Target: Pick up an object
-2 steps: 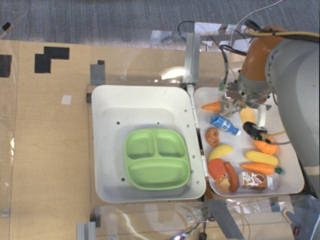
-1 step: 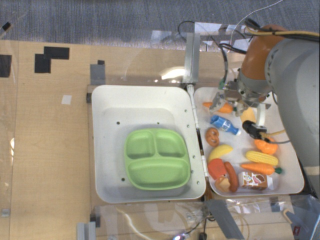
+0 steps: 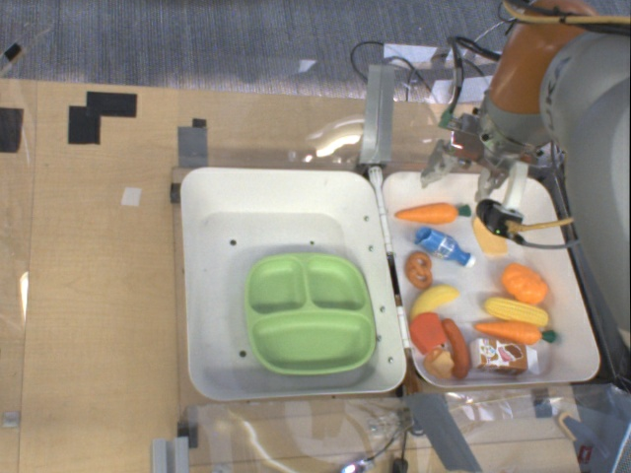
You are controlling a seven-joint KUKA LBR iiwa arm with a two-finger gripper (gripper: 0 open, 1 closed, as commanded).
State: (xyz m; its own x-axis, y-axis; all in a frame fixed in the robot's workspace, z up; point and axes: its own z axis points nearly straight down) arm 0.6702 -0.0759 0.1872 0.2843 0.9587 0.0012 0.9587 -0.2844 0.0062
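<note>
Gripper [image 3: 471,170] above right bin's [image 3: 582,358] far edge, fingers spread, holding nothing. Two carrots: one [image 3: 430,213] just beneath, one [image 3: 513,332] near front. Toys crowd bin. Left bin [image 3: 207,264]: one green tray [image 3: 310,313], bare rim around.

The bench [image 3: 89,294] was a pale tan board, and a clear plastic sheet [image 3: 325,146] lay over part of it, throwing back a soft white glare from the overhead light. Black tape patches [image 3: 99,114] sat in blocky shapes near the far left, with a small white tag [image 3: 131,197] just below them and grey metal brackets [image 3: 193,146] bolted on close to the middle. Beyond the bench's far edge ran a grey ribbed carpet [image 3: 217,18], with a scrap of white tape [image 3: 305,66] stuck on it.
</note>
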